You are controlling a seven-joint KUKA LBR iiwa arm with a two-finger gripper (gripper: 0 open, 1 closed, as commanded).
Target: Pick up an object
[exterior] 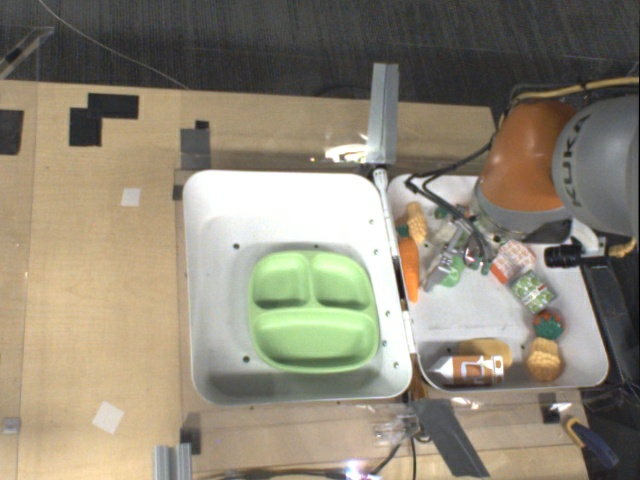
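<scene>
Your tool [447, 260] hangs low in the right bin [590, 373] over a small green object [449, 272]; whether it grips it, I cannot tell. The orange carrot [409, 265] and corn piece [416, 222] lie just beside, so a crowded grasp may slip or pinch two.

Robotics lab: bench [90, 298], white bins [290, 203].
</scene>
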